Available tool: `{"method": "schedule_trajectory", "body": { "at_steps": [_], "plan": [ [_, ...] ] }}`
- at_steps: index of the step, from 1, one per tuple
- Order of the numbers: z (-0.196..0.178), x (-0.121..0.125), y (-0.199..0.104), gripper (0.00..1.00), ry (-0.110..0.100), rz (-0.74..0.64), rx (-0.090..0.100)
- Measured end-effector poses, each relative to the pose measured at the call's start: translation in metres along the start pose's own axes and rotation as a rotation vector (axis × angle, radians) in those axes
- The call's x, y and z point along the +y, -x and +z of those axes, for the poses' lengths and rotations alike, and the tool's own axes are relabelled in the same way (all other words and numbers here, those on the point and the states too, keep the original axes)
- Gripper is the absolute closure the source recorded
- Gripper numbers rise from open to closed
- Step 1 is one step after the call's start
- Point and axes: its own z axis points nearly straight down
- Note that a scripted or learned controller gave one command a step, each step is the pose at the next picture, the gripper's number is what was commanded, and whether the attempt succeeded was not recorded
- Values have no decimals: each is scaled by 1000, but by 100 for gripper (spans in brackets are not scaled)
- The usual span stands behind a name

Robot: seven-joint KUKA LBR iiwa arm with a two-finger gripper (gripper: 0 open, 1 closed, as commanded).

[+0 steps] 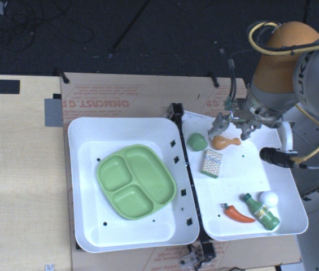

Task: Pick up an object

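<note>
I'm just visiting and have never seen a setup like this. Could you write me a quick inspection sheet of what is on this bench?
Surface: two white bins, left bin and right bin, on cardboard.
Job's things: in the right bin, green lump, orange drumstick toy, small patterned box, red-orange pepper, green bottle, white ball.
Clutter: green divided plate in the left bin.
Grippers: tool over the drumstick toy, grasp unclear.
Cables: yellow hose looped on the arm.
Surroundings: dark floor with wires behind.
</note>
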Motion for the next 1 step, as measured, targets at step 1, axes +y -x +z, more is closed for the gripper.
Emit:
{"method": "schedule_trajectory", "body": {
  "at_steps": [1],
  "plan": [
    [-7, 2, 0, 0, 12, -1, -1]
  ]
}}
